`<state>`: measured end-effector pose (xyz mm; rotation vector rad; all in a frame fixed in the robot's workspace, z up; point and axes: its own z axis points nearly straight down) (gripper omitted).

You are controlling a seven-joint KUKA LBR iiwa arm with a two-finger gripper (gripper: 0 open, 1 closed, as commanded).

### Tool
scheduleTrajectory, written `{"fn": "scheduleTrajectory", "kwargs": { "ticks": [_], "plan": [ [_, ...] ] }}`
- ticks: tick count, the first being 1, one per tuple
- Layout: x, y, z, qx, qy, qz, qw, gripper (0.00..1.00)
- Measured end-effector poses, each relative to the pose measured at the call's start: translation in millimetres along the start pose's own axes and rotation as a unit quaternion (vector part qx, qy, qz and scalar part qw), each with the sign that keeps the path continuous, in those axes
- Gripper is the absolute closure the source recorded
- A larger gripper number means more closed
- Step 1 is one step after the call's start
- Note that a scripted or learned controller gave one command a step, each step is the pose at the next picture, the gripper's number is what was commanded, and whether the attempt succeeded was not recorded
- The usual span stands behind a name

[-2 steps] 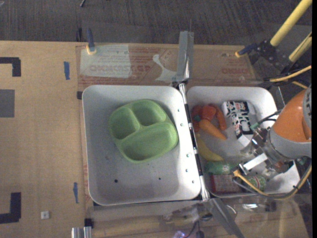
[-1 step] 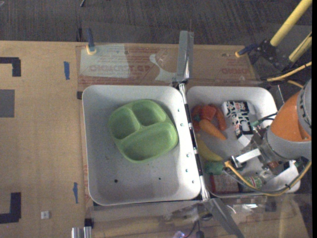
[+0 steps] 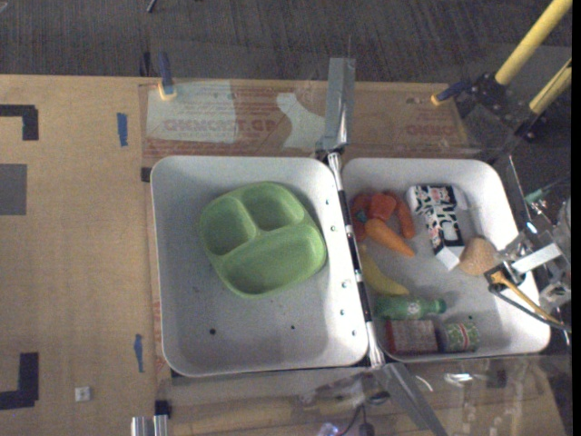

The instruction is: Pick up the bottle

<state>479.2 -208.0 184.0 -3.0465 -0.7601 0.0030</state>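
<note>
The green bottle (image 3: 410, 308) looks light, stiff, slippery, best gripped across its middle; whether the pincer (image 3: 505, 278) is open cannot be told.

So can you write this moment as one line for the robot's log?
target: green plastic bottle lying in right white bin | end effector at right edge, apart from bottle | left bin: green divided plate
</note>
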Motion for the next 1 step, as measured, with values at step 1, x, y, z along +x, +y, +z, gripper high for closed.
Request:
{"fn": "scheduleTrajectory", "kwargs": {
  "ticks": [1],
  "plan": [
    [-6.7,13.4,-123.8,0.0,0.0,-0.001,1.0,0.0]
  ]
}}
